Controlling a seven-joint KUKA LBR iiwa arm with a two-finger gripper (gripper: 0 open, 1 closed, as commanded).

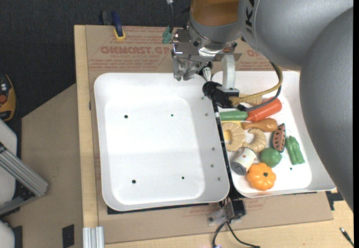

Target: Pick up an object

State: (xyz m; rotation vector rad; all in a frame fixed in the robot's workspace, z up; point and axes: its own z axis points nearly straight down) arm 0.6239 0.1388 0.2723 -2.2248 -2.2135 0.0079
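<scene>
My gripper [184,74] hangs over the back rim of the left white bin [106,129], near the wall shared with the right bin [314,177]. I see nothing held in it. The toy foods all lie in the right bin: a carrot [259,112] with a green top at the back, a tan drumstick [263,126], a pale pretzel [242,138], a brown slice [279,136], a green pickle [295,150], a green round fruit [271,156], a small can [243,161] and an orange pumpkin [261,177] at the front. The arm hides that bin's right side.
The grey arm [314,45] fills the upper right above the right bin. A blue and yellow clamp [116,25] sits on the cardboard board [134,45] behind the left bin. An aluminium rail [19,171] lies off the bench at the left.
</scene>
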